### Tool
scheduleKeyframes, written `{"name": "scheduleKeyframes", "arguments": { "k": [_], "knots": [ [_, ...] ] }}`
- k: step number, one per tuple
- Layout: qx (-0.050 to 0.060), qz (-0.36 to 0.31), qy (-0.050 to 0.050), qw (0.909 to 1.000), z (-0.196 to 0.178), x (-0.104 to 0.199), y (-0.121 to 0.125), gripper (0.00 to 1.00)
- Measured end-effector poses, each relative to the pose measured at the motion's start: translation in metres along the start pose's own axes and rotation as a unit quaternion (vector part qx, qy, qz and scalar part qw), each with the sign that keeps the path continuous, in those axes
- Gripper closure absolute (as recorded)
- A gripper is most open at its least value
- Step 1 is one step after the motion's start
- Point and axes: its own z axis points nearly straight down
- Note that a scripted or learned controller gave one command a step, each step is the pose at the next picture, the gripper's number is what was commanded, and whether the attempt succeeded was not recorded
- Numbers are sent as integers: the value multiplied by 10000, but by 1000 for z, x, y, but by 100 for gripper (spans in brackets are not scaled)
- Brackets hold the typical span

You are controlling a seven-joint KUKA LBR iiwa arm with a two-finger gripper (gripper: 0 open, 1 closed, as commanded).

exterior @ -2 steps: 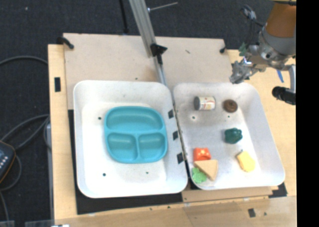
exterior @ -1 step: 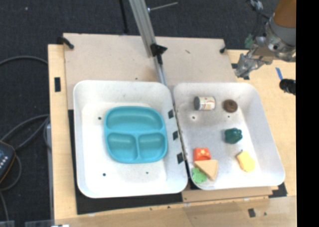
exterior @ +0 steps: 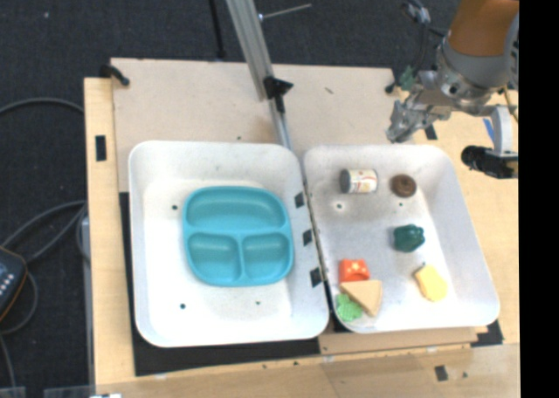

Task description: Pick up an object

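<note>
One fixed camera is looking down at a slant on the tabletop [exterior: 201, 99], taking in both white bins [exterior: 157, 300] from moderately high above.

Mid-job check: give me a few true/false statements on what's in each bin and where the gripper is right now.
1. The blue tray lies in the left bin. True.
2. The gripper hangs above the tray. False: it is above the right bin's far edge.
3. The can lies on its side in the right bin. True.
4. The yellow piece sits in the left bin. False: right bin, near corner.
5. The green piece touches the can. False: they lie apart.
</note>
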Motion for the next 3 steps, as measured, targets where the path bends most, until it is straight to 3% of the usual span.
{"name": "scheduleKeyframes", "arguments": {
  "k": [1, 3],
  "knots": [
    [-7, -5, 0, 10000, -1, 53, 9, 100],
    [14, -7, 4, 10000, 33, 159, 2, 100]
  ]
}}
